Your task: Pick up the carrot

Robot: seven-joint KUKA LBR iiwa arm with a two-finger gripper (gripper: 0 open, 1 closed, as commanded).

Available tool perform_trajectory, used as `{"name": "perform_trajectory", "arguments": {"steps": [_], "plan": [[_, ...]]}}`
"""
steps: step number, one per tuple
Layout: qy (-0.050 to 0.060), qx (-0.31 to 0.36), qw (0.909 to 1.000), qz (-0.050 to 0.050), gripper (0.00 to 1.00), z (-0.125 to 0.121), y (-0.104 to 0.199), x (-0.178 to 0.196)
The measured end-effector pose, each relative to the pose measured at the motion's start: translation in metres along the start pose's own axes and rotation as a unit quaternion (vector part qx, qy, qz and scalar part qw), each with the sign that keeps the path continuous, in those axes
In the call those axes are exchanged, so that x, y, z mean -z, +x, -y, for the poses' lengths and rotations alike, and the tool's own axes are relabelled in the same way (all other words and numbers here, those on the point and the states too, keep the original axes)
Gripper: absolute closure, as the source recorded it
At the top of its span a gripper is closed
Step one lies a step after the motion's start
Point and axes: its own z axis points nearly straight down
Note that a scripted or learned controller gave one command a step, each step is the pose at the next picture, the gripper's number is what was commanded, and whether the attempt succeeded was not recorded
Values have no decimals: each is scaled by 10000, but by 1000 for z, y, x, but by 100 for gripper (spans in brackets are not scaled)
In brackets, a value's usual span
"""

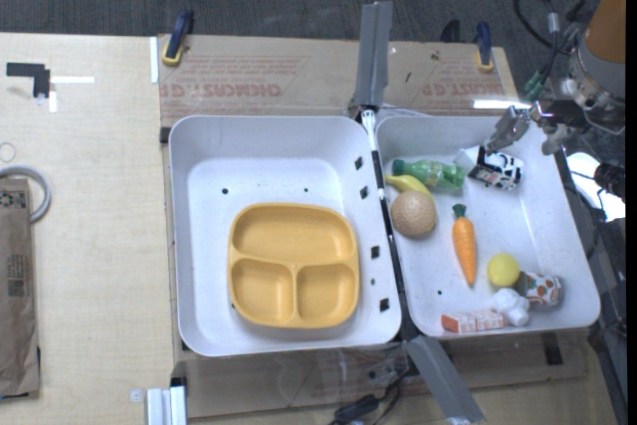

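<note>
Below the claw (510, 128), carrot (465, 244).

We look down from one fixed camera above the counter (80, 244), tilted at a slant and far enough back to take in both white bins whole. The left bin (199, 214) and right bin (557, 244) sit mid-frame, and the arm (602, 45) enters at right.

The plate (294, 264) lies in the left bin (199, 244); the carrot (464, 249) lies in the right bin (567, 244).
</note>
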Motion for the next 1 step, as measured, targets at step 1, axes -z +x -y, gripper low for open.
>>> {"name": "perform_trajectory", "arguments": {"steps": [1], "plan": [[2, -548, 9985, -3, 0, 76, -3, -119]]}}
